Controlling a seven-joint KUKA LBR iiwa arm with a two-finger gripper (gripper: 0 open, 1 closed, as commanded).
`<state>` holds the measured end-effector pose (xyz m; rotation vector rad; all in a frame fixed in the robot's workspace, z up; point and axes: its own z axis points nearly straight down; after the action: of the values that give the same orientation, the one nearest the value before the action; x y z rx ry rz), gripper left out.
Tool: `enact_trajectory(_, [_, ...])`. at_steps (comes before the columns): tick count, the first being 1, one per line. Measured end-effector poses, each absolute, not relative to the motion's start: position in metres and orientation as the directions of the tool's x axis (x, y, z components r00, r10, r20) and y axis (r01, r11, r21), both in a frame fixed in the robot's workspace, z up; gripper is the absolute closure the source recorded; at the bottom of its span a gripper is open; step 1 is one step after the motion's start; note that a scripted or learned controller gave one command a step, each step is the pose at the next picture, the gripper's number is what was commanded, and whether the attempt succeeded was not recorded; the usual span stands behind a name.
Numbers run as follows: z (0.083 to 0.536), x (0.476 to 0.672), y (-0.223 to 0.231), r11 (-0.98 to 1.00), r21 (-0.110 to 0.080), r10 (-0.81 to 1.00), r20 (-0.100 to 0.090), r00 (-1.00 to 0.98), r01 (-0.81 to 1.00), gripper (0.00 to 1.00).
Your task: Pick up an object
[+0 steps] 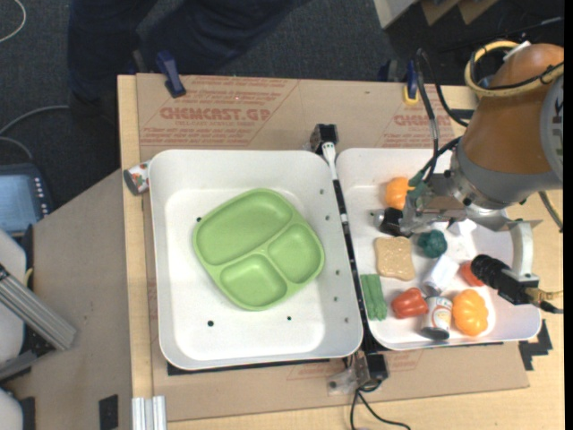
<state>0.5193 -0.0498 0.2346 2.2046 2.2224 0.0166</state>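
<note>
The gripper (414, 225) is hovering over the right bin's (358, 164) crowded middle, near the teal ball (432, 242); neighbours might get knocked aside.

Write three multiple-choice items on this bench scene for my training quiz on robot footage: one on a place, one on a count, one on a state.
1. Where does the green divided plastic plate lie?
A. In the left white bin
B. In the right white bin
C. On the cardboard sheet

2. How many compartments does the plate have?
A. Two
B. Three
C. Five

3. How does the tan slice of toy bread rest?
A. Standing on edge
B. Flat on the bin floor
C. Held between the gripper's fingers

Answers: 1 A, the plate sits mid-floor of the left bin. 2 B, ridges split it into three wells. 3 B, its broad face points up, below the gripper.
</note>
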Motion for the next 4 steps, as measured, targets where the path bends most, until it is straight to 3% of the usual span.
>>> enact_trajectory(1, [0.182,0.517,-0.006,0.004,-0.007,1.0,0.003,-0.004,1.0,1.0])
enact_trajectory(2, [0.366,0.5,0.009,0.004,0.02,1.0,0.002,-0.005,1.0,1.0])
enact_trajectory(3, [0.256,0.558,0.016,0.0,-0.007,1.0,-0.001,0.0,1.0,1.0])
enact_trajectory(4, [0.213,0.622,-0.027,-0.003,0.004,1.0,-0.002,0.003,1.0,1.0])
